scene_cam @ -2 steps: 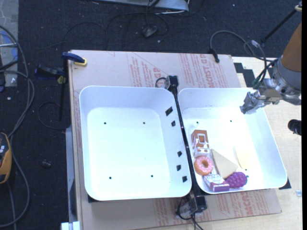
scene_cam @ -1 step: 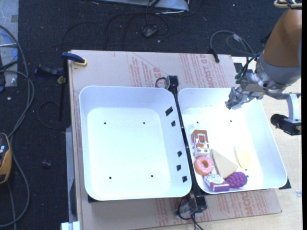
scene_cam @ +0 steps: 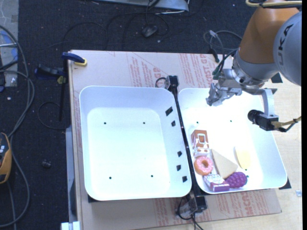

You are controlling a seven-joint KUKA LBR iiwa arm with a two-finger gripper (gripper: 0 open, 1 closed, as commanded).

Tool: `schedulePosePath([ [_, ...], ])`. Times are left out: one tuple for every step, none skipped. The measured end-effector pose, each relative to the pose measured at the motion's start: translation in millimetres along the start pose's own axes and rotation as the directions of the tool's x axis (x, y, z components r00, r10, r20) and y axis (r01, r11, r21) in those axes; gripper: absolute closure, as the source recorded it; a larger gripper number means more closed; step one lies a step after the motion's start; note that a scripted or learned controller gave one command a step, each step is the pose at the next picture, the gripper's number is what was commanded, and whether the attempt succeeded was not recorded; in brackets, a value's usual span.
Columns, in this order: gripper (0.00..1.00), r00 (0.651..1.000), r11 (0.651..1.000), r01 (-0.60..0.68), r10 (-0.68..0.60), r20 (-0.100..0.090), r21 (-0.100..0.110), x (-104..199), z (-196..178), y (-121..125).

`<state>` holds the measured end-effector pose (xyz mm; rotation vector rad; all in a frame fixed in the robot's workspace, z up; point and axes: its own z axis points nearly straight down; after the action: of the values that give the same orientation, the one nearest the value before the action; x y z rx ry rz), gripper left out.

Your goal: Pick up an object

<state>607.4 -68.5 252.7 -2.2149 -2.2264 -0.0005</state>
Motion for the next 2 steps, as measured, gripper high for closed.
schedulePosePath([
  [1.00, 1.000, 1.000, -0.001, 0.001, 0.000, -0.001, 51.2, -5.0, 6.6],
  [1.00, 1.000, 1.000, 0.000, 0.000, 0.000, 0.001, 110.6, 7.5, 7.5],
])
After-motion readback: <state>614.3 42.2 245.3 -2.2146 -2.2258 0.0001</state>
